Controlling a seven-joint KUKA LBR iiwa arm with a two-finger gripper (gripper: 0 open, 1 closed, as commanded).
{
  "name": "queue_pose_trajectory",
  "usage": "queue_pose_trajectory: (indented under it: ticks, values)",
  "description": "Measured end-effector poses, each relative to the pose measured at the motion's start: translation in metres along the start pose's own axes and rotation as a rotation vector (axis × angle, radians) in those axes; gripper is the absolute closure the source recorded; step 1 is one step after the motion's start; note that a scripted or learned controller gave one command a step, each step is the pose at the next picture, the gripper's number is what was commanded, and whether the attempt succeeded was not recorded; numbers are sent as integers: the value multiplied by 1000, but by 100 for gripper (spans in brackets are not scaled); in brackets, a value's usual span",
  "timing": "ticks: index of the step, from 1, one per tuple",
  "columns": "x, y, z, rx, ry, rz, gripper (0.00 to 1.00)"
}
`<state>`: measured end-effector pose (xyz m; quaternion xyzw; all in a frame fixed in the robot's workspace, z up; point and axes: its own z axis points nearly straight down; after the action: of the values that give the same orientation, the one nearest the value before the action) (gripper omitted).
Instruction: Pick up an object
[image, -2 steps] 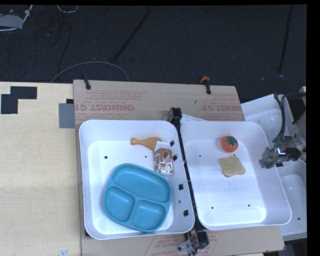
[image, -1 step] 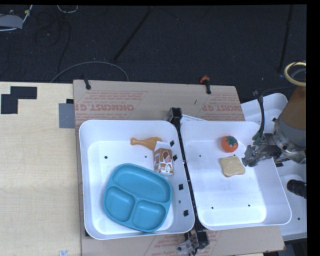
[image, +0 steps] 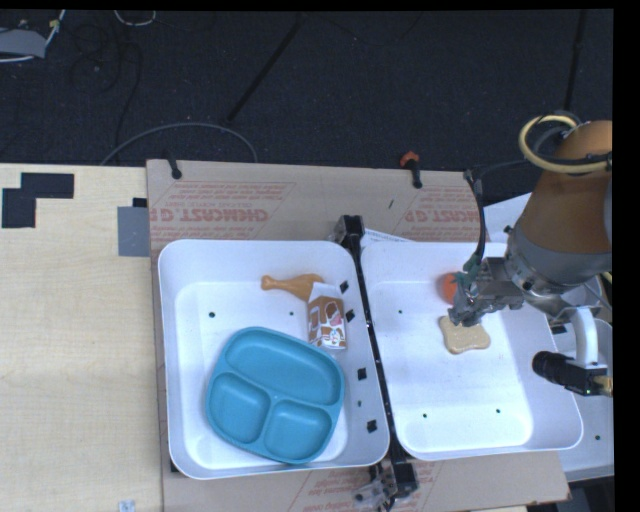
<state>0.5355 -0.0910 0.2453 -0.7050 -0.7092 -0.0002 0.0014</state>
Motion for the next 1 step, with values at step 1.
queue_pose_trajectory:
  ticks: [1]
  values:
    - [48,11,14,3,0,2,100]
